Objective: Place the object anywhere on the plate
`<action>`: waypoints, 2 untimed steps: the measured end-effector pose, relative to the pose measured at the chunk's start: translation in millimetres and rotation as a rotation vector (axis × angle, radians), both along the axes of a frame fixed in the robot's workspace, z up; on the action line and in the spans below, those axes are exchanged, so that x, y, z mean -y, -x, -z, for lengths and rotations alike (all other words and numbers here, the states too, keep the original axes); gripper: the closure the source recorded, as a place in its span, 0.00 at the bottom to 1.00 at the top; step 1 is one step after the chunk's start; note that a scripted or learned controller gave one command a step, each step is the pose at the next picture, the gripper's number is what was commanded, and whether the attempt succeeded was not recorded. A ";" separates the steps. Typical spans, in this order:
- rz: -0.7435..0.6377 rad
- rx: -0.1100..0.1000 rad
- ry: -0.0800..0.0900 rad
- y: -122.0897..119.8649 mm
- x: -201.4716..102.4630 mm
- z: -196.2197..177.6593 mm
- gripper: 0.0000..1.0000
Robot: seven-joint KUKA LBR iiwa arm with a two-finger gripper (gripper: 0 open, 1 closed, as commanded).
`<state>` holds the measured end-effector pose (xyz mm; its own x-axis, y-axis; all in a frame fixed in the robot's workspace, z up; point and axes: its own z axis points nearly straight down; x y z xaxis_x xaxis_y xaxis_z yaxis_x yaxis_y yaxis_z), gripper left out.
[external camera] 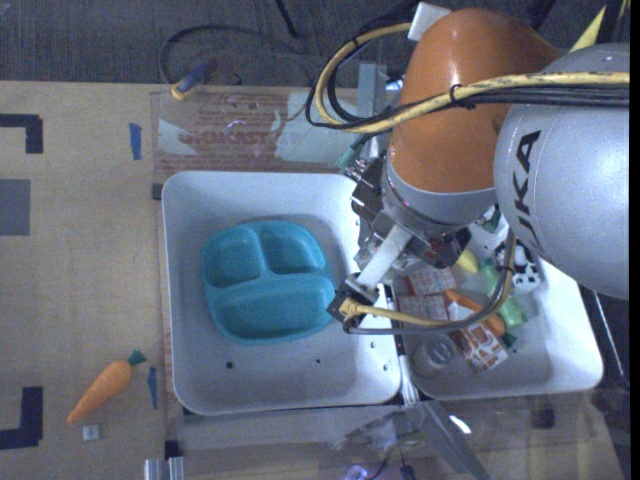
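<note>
- One teal plate (268,280) lies in the left bin (190,208).
- Several small objects (470,318) are heaped in the right bin (570,358).
- One toy carrot (100,390) lies on the bench (80,268).
- One gripper (430,253) is over the heap; I cannot tell its state.

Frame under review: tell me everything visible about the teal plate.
The plate is a teal, rounded-square tray, seemingly smooth plastic, divided by raised ridges into three compartments: two smaller ones at the far side, one wide one nearer. It lies flat, right side up and slightly skewed, on the floor of the left bin, apart from its walls.
</note>
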<state>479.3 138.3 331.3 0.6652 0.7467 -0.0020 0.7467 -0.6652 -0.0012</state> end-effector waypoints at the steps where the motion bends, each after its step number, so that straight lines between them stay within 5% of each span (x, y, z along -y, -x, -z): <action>1: 0.069 -0.002 0.000 1.0 -41.8 108.7 1.00; 2: 0.091 0.000 0.000 -19.6 -4.0 72.0 1.00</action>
<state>499.0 142.3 259.3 0.7301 0.6833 -0.0014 0.6833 -0.7301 -0.0013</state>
